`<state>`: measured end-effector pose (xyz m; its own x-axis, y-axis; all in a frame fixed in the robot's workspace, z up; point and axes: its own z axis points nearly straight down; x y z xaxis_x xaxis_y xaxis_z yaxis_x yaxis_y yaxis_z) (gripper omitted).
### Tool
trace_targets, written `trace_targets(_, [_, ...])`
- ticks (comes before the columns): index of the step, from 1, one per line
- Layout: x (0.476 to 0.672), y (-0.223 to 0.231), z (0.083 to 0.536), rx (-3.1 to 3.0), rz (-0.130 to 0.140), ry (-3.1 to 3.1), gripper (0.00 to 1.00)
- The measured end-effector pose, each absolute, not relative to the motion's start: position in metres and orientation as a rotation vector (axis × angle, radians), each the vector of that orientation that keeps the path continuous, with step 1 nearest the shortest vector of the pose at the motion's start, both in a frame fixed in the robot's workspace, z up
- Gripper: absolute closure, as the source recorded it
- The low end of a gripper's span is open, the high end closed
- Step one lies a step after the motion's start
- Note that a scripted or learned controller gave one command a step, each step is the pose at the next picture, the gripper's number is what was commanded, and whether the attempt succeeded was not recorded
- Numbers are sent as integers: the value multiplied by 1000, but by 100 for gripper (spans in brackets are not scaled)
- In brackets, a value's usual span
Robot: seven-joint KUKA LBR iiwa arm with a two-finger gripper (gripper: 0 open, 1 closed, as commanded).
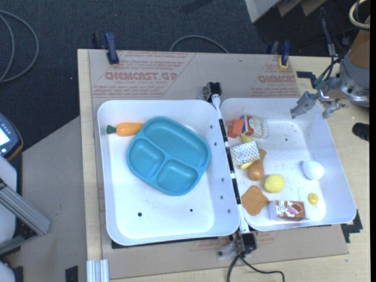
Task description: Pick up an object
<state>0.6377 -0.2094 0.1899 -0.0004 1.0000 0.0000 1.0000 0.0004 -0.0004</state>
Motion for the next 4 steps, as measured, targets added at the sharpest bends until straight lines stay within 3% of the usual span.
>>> trace_targets(1, [538, -140, 101, -2215, 13, -2212, 0])
trace_targets(2, [596, -104, 88, -2226, 5, -2233, 0])
trace_targets(3, [523, -91, 191, -2226, -6, -2223, 0])
trace_targets(4, [491, -129, 80, -2224, 6, -2211, 0])
